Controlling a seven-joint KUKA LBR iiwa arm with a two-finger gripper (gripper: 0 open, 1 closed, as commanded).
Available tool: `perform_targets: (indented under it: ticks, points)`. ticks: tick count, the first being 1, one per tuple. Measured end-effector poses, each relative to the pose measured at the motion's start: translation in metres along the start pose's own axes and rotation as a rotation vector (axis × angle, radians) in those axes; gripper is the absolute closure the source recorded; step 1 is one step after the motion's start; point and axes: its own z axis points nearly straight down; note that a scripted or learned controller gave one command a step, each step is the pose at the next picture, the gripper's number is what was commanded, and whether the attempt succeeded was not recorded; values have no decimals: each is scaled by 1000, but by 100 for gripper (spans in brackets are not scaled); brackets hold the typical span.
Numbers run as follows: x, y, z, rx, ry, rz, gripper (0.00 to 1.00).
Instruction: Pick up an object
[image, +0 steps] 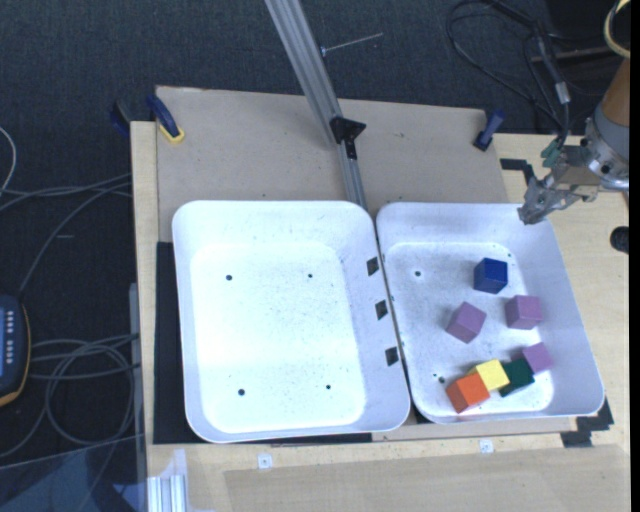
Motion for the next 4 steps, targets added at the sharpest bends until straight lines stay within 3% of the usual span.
perform_targets:
  ticks: [1, 2, 4]
  points:
    - [46, -7, -4, 6, 4, -4, 100]
    - [95, -24, 8, 9, 4, -4, 100]
    - [209, -58, -4, 8, 5, -6, 100]
